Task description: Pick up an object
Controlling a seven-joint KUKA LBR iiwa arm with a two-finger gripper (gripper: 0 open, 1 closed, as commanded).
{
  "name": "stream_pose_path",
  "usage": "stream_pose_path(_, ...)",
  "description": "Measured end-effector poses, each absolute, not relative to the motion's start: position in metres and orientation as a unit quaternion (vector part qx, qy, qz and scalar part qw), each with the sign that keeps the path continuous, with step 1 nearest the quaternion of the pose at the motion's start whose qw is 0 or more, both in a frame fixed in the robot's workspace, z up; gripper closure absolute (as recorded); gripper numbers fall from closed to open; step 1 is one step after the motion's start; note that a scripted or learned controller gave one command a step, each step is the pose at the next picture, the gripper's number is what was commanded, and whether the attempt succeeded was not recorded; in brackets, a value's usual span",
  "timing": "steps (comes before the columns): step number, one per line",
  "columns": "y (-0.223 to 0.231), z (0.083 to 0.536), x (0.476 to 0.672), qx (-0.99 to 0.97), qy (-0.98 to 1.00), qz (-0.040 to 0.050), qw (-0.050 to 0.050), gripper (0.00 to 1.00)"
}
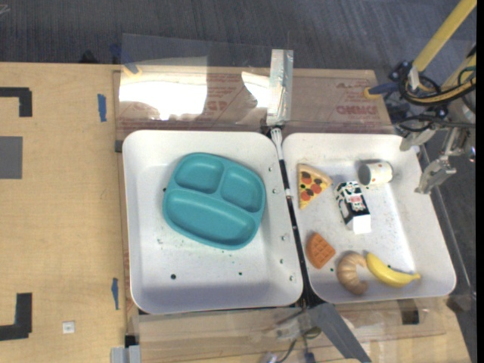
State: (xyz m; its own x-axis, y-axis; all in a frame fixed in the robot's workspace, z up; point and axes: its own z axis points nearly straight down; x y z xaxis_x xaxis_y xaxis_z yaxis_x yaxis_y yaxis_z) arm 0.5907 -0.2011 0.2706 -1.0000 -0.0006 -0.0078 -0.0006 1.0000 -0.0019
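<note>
1. Left bin (144, 278): teal divided plate (214, 200), lying flat.
2. Right bin (431, 225): pizza slice (311, 185), milk carton (353, 205), white cup (375, 172), waffle (321, 249), croissant (352, 271), banana (392, 271).
3. Banana at near right, long axis left-right, curving.
4. Claw (437, 174) at bin's far right edge; can't tell if fingers are apart; holds nothing visible.

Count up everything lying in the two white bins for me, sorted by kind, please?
Teal divided plate: 1
Pizza slice: 1
Waffle: 1
Croissant: 1
Banana: 1
Black-and-white milk carton: 1
White cup on its side: 1
Total: 7, with the plate alone in the left bin and the other six in the right bin.
</note>
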Motion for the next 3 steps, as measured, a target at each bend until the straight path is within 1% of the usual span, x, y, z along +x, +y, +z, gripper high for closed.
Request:
stream_pose_path(1, -0.204, 0.095, 0.568, 0.059, 0.998, -0.0002, 0.002, 0.00)
stream_pose_path(2, -0.203, 0.109, 0.572, 0.058, 0.998, -0.0020, 0.008, 1.00)
stream_pose_path(3, -0.135, 0.169, 0.577, 0.162, 0.987, 0.0004, 0.005, 1.00)
